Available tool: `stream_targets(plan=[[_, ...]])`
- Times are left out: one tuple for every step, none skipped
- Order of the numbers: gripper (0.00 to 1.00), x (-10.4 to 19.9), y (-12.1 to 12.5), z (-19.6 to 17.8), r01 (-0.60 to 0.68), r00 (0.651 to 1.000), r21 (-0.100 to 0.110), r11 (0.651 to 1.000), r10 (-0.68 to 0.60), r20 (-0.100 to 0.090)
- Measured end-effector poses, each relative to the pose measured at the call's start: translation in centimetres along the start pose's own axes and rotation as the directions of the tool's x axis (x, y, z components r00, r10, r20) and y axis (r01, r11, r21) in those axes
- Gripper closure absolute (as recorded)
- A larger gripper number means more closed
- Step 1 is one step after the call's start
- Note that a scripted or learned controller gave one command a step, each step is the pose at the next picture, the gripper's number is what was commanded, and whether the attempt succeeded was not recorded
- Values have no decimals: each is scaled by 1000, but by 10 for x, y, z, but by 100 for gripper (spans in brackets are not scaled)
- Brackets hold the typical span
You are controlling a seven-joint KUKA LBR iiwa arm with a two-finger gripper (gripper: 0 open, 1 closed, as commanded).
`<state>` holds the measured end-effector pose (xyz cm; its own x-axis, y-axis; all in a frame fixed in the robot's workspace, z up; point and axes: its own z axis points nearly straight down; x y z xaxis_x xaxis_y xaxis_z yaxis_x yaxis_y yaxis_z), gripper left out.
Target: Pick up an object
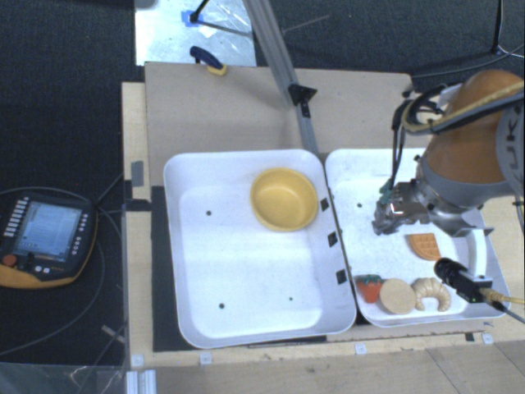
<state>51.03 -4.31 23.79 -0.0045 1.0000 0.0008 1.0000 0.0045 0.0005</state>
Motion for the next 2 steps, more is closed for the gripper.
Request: stream_targets(plan=[[100,60,0,6,1,1000,0,1000,-1,0],[100,114,-6,16,0,1000,1,1000,0,0]])
